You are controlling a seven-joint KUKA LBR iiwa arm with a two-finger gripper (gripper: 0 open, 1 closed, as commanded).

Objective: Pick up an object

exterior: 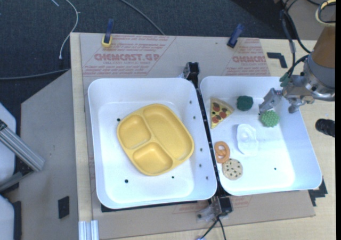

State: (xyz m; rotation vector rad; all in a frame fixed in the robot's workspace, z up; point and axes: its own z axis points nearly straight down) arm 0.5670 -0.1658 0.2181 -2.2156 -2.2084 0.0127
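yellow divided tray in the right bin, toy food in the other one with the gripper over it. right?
Not quite. The camera view shows the yellow divided tray in the left bin. The toy food, such as the pizza slice and cookie, lies in the right bin, with the gripper over it.

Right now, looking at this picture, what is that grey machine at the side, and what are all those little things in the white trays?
One camera looks down on a bench. The grey arm with an orange band is a robot; its gripper, a two-fingered hand, hovers by a light green toy in the right bin. That bin also has a pizza slice, a dark green piece, a white object, a pretzel and a cookie. The left bin holds a yellow divided plate.
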